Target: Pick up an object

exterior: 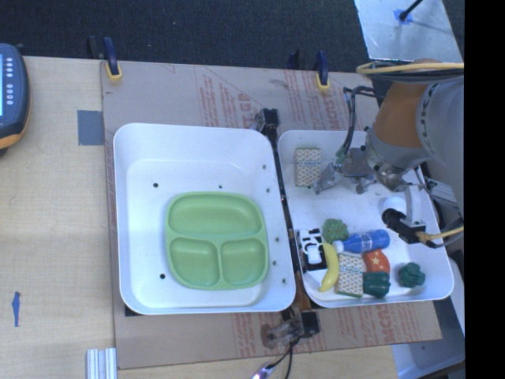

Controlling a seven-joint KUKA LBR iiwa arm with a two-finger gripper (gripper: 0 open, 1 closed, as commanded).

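Objects lie clustered along the near edge of the right bin (pixel 442 290): a broccoli floret (pixel 335 229), a blue bottle (pixel 365 241) with a red piece (pixel 377 260) just beside it, a banana (pixel 331 267) curving down next to a patterned block (pixel 350 275), a dark green pepper (pixel 375 285) and a second green lump (pixel 410 275) towards the near right corner. A black-and-white item (pixel 310 245) sits against the bin's left wall, touching the banana's upper end. Apart from that heap, a pale sponge (pixel 308 166) rests near the far left corner of the same bin.

Gripper (pixel 330 180) hangs over the far half of the right bin, just beside the sponge and clear of the cluster; nothing sits between its fingers, and from here I cannot tell whether they are spread or pressed together. The grey arm (pixel 438 125) with its orange band (pixel 402 113) comes in over the bin's right edge.

The left bin (pixel 126 212) carries a green divided plate (pixel 216 239) near its middle. Both bins stand on a cardboard sheet (pixel 205 93) on the bench (pixel 47 235).
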